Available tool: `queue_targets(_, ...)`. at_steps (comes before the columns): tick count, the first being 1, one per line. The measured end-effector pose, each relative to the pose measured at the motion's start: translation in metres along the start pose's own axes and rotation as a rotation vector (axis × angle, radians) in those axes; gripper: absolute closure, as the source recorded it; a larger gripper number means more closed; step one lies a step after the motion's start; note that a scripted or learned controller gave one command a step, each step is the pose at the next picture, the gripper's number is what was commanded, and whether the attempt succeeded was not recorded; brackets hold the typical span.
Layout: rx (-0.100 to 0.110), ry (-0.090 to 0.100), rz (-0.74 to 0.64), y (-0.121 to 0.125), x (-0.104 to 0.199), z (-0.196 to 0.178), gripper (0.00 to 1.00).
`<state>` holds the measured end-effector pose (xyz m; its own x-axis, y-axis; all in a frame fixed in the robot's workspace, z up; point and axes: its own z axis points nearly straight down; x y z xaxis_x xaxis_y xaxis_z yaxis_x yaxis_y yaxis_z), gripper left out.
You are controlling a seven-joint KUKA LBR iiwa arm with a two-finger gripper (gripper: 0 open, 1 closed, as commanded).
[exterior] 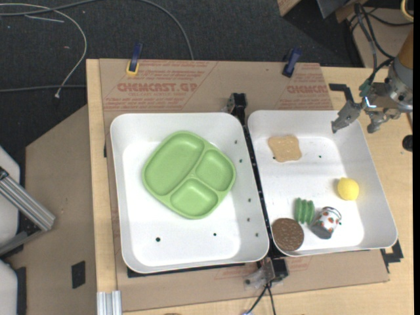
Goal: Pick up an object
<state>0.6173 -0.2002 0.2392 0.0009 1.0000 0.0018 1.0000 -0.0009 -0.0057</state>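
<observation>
Far to the left of the claw, the left shallow white plastic bin (125, 176) holds a light green plastic plate with three compartments (189, 174), lying flat and turned at a slant near the bin's middle. Both bins sit on a brown cardboard sheet with red print (164, 84) that covers the bench, with a blue clamp (135, 57) at its far edge on the left and another blue clamp (291, 62) further right.

The right shallow white plastic bin (374, 202) carries the small things. A flat tan piece shaped like a slice of toast (285, 148) lies left of the claw and slightly nearer the camera, in the bin's far half. Well below the claw, toward the near rim, a round dark brown disc like a cookie (287, 234) rests against the bin's near edge; just beside it are small green ridged pieces (304, 210), and touching or almost touching those is a small grey, white and red toy (326, 222). A yellow ball-like object (348, 189) sits apart from them, almost straight below the claw.

The claw (359, 119) hangs over the far right corner of the right bin, its two dark fingers (344, 118) spread wide with nothing between them. None of the objects touches it.
</observation>
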Motion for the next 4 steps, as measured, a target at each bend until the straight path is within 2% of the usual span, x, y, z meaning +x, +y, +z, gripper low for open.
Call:
queue_targets(2,0.001,0.001,0.000,-0.010,-0.013,0.118,0.00)
queue_targets(3,-0.008,-0.001,-0.001,-0.008,-0.013,0.102,1.00)
queue_targets(4,-0.012,-0.004,-0.002,-0.013,-0.009,0.054,1.00)
